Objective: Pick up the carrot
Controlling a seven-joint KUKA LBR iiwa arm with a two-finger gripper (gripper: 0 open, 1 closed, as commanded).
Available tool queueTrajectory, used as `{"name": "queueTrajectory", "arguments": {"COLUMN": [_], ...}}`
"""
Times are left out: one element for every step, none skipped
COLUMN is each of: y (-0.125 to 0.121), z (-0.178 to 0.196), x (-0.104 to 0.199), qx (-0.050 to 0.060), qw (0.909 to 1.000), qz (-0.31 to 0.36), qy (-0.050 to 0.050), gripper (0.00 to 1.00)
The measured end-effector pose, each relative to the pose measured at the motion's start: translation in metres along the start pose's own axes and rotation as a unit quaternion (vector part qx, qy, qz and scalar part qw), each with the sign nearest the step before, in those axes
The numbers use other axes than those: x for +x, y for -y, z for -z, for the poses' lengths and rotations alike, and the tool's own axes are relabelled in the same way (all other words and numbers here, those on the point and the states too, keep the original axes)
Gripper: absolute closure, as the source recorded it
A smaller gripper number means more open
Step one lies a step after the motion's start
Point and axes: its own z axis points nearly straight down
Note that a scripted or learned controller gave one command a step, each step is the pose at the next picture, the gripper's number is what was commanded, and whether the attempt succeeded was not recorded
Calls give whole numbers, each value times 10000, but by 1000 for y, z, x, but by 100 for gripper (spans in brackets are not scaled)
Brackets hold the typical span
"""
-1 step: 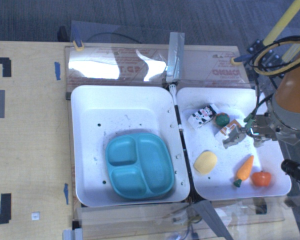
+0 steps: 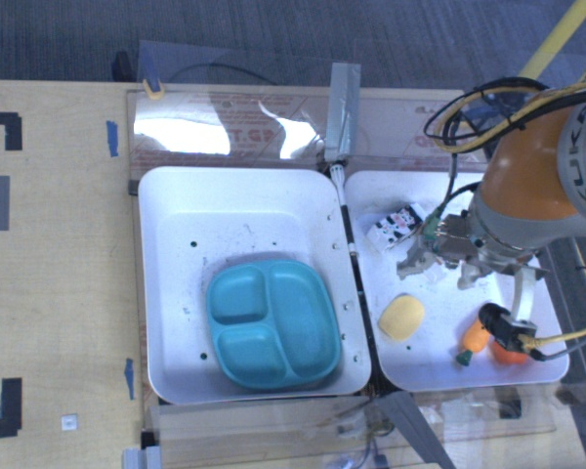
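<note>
Wooden bench [image 2: 49,291] carries two shallow white bins side by side. Left bin [image 2: 166,213] holds a teal divided plate [image 2: 272,325]. Right bin [image 2: 425,360] has the grey arm [image 2: 532,179] with its orange band reaching over it, the end effector [image 2: 439,262] hanging above the bin floor; whether it is released or clenched cannot be told. Below it lies a pale yellow item [image 2: 401,317], then the orange carrot [image 2: 476,340] near the front right corner, partly under black cable. A small black-and-white toy [image 2: 396,225] sits toward the back.
</note>
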Motion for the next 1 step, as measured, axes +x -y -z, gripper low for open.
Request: {"name": "queueTrajectory", "arguments": {"y": [28], "z": [2], "x": [-66], "qx": [-11], "qw": [9996], "qz": [292], "qy": [7], "gripper": [0]}}
